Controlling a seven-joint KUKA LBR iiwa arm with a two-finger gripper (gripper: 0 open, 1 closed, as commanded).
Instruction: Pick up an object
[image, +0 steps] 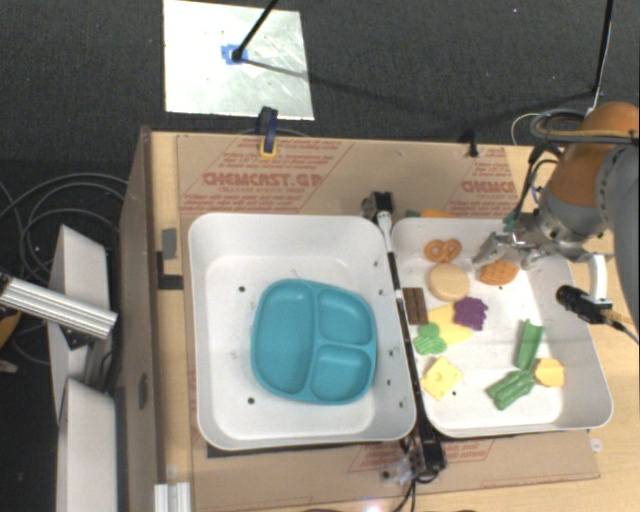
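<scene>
Dark carpet surrounds the worktop (300, 165), which is covered by a printed cardboard sheet; cables trail on the floor to one side and a shiny foil-like sheet (238, 62) lies beyond its far edge. Two white bins sit side by side on the cardboard. The left bin (215, 260) holds a teal divided plate (313, 341), set near its middle. The right bin (580, 400) carries the pick candidates, scattered loosely so each could be reached from above: a pretzel (441, 249) and a tan round piece (448, 281) toward the far edge, a purple grape cluster (470, 312) at the centre, yellow cheese (441, 379) and green vegetable pieces (527, 343) toward the near edge. The gripper (510, 247) hangs low over the bin's far right part, directly above an orange-brown waffle-like piece (498, 271), apparently lined up to grasp it. Whether the fingers are spread or closed cannot be told from here, and nothing is visibly held between them.
</scene>
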